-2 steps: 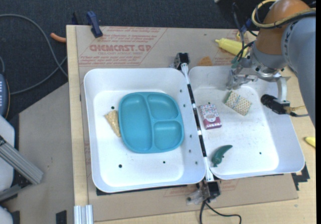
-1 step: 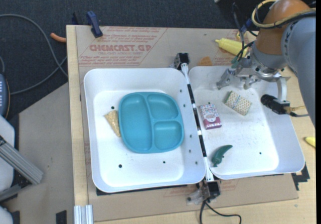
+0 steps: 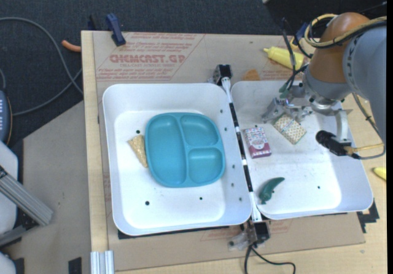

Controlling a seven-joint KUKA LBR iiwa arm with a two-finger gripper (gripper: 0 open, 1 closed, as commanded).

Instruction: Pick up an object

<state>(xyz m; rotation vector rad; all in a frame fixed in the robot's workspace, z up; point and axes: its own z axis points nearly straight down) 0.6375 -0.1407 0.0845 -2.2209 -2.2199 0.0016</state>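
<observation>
A green pepper-shaped toy lies closest to the camera, by the near rim of the right bin, well apart from the claw and on its camera side. The claw hangs low over the far half of that bin. It looks spread wide, with nothing between its fingers. Right at its tip, just on the camera side, lies a checkered tan block, turned cornerwise; this looks like the thing it is going for. A small pink box lies a little beyond the block, toward the divider between the bins.

The main risk, as I judge it, is a missed closure. The block sits slightly off the claw's centre towards the camera, so the claw may shut on one corner only and flick the block away, or shut over bare floor. Because the block lies diagonally, the squeeze may also spin it instead of seizing it. It looks flat and low, so a descent that stops short would pinch air, and one that goes too deep would jam the tips against the bin floor. A slide toward the divider could knock the block into the pink box.

The teal divided plate, far across the divider from the claw in the left bin, is out of harm's way.
</observation>
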